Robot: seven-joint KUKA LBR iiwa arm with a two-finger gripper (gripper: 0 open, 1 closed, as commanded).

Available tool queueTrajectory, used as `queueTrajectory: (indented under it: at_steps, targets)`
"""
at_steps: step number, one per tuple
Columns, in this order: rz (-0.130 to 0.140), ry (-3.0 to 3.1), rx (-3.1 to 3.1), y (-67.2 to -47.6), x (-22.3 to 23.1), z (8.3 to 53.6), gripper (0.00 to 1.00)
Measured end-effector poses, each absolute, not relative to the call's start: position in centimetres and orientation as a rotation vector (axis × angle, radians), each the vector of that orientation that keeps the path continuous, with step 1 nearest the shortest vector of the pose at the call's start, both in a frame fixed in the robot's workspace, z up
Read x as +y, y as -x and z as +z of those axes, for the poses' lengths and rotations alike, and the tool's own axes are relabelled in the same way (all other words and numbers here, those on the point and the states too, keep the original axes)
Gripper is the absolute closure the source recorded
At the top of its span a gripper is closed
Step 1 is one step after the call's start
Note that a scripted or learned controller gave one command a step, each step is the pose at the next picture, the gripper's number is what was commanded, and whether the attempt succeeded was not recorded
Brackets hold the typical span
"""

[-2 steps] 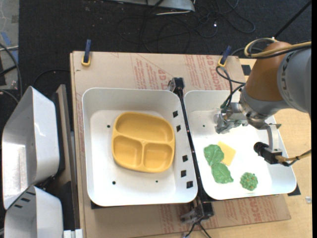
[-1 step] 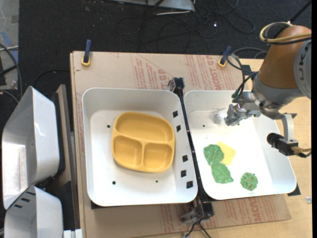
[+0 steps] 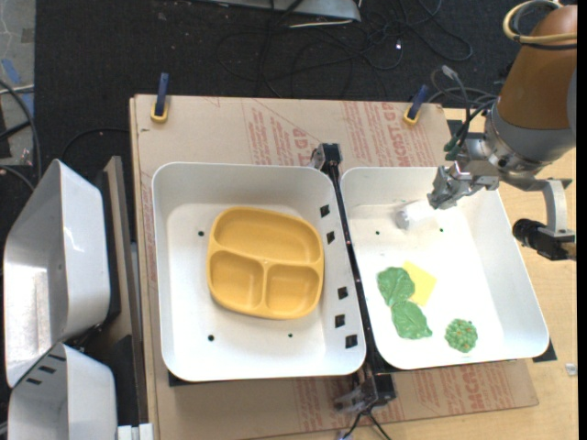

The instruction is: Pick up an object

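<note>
In the right bin lie a small white-grey object near the back, two flat green leaf-shaped pieces, a yellow piece beside them, and a round green piece at the front right. My gripper hangs over the back of the right bin, just right of the white-grey object and close to it. Nothing shows between its fingers.
The left bin holds a yellow divided plate. A black divider with clips runs between the bins. Blue clamps sit at the board's back edge. White containers stand at far left.
</note>
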State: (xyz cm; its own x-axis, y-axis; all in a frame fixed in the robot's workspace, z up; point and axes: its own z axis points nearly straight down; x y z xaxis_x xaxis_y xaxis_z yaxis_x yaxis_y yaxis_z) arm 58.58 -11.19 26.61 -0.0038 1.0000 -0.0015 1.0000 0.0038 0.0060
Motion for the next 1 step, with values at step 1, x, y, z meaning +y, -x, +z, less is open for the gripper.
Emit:
queueTrajectory:
  at_steps: [1]
  targets:
    - [0.003, -2.215, 2.223, -58.67, -11.19, 28.89, 1.0]
